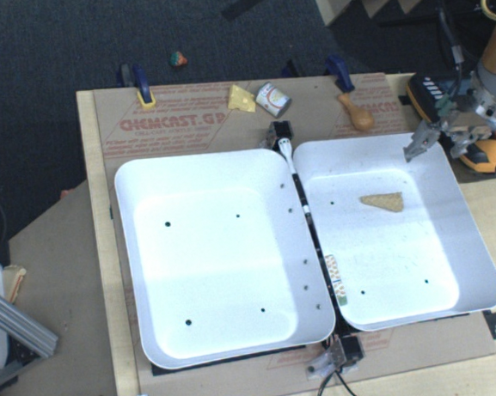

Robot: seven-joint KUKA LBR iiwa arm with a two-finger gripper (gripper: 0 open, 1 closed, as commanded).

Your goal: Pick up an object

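Jaws point(419, 145): at the right bin's far right corner; whether wide or narrow, cannot tell.
Tan wedge-shaped piece point(383, 202): lying flat in the right bin point(460, 252), well apart from the jaws.
Left bin point(156, 330): just beside the right bin on the tabletop point(215, 114).

wedge point(383, 202) in right bin point(459, 243) | left bin point(142, 271) beside it

Two white bins sit side by side on a brown board point(224, 117). The left bin point(144, 193) holds nothing. In the right bin point(461, 260) lies one tan wedge point(383, 201), near the back. The gripper point(424, 140) hangs over the right bin's back right corner. On the board behind the bins are a yellow piece point(241, 99), a small box point(272, 99) and a wooden spoon point(355, 111).
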